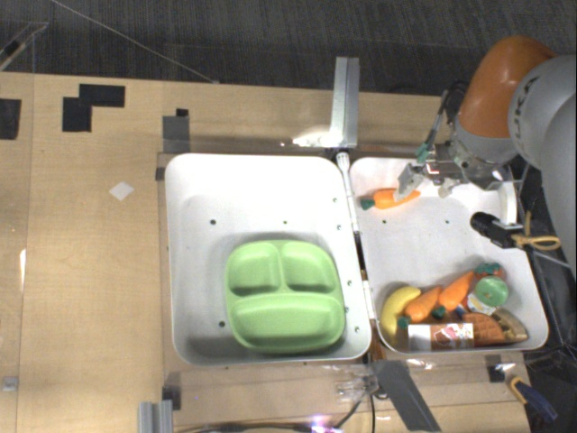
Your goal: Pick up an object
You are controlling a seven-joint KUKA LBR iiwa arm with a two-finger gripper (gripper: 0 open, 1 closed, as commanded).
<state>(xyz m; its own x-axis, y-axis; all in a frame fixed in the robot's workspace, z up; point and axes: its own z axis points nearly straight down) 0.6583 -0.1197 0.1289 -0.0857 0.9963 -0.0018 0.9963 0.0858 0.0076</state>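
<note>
Two white bins sit on the bench; the pincer [424, 177] hovers just right of a carrot [389, 199], its opening unclear; next, descend and close.

A small orange carrot [393, 198] lies flat in the right bin's [451, 233] far-left corner.

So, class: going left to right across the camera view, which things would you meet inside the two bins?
Green divided plate → small carrot at the far side → banana → orange carrot → green-capped item.
</note>
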